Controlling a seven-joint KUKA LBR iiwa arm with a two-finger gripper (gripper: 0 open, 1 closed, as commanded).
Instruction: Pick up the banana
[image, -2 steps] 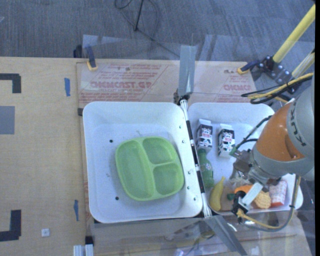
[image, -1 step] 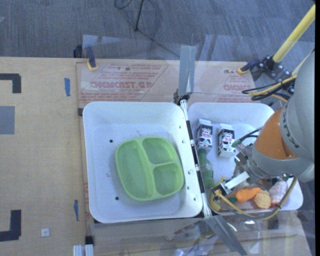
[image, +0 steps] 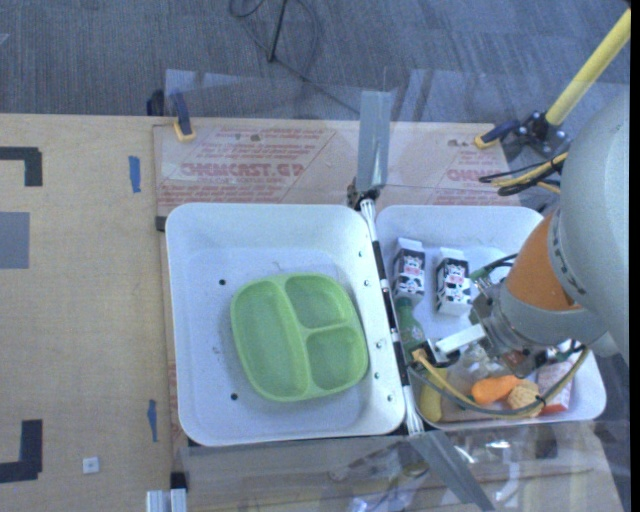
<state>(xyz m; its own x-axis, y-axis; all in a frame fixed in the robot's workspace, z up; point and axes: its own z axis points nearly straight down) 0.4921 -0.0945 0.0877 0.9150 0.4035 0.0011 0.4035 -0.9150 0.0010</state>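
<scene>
The banana (image: 430, 402) shows as a yellow shape at the front left corner of the right bin (image: 520, 222), partly under a looping cable. My gripper (image: 484, 362) hangs low over the front half of that bin, just right of the banana and above a cluster of small items. The wrist and its fittings cover the gripper's lower end, so I see nothing held.
Two small cow-patterned cartons (image: 409, 270) (image: 453, 281) stand at the back of the right bin, with a green vegetable (image: 405, 322) along its left wall. An orange carrot (image: 492, 389) and a tan cracker (image: 522, 397) lie beside the gripper. A green divided plate (image: 298, 336) sits in the left bin (image: 200, 240).
</scene>
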